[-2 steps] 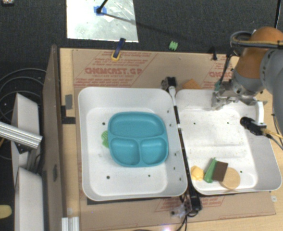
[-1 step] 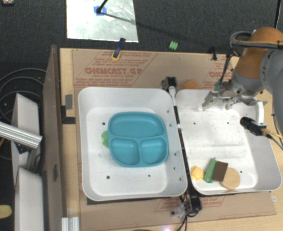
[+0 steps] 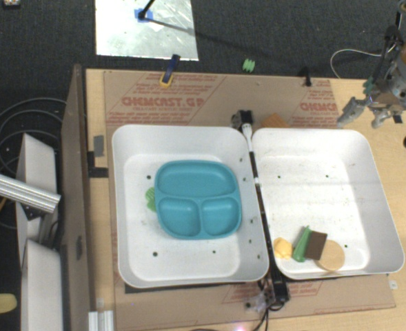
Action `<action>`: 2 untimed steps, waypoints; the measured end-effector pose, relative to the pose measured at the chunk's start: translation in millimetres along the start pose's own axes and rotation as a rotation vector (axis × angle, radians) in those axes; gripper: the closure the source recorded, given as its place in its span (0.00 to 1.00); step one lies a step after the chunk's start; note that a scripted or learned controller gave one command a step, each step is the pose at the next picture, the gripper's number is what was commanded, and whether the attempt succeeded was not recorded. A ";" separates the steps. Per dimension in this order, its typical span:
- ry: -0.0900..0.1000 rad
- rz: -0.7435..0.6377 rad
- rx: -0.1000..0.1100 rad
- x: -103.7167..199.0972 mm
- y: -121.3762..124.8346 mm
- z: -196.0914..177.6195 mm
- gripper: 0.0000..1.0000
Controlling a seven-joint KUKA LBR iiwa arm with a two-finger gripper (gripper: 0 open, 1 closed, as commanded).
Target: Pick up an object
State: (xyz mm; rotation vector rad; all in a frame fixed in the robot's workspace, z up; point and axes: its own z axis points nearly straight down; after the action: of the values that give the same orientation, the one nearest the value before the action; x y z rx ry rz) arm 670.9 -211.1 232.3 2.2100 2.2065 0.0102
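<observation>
Nothing picked up yet; task barely begun, judging by the layout. 2 shallow white bins side by side on the worktop (image 3: 189,92). In the left bin (image 3: 130,185): a teal divided tray (image 3: 197,198) with 3 compartments, plus a small green piece (image 3: 149,198) peeking out at the tray's left edge, touching or tucked partly under it. In the right bin (image 3: 327,178): a small cluster at the near edge, namely a yellow rounded piece (image 3: 281,247), a green stick-like piece (image 3: 302,244) leaning across, a brown block (image 3: 316,244) and a tan disc (image 3: 331,255), all touching or overlapping. Possibly toy food, though too small to tell for certain.

Claw (image 3: 368,114) up at the far right, beyond the right bin's far corner and well apart from the cluster. 2 pale prongs visible, spread apart and gripping nothing, so released.

Left to do, as a judgement: travel across the right bin toward the cluster, or over to the left bin, descend, close on 1 piece and lift. Risk with the cluster: pieces packed tight against the bin wall, so a clean hold on just 1 looks awkward. Teal tray broad and flat, probably hard to pinch except by its rim.
</observation>
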 end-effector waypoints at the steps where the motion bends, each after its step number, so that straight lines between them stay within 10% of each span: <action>1: 0.011 -0.006 0.022 20.1 -6.8 155.5 0.00; 2: 0.005 -0.004 0.006 4.5 -0.8 42.7 0.00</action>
State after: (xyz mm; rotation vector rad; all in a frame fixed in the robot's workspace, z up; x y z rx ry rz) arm 670.9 -207.0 189.5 2.2113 2.2160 0.0085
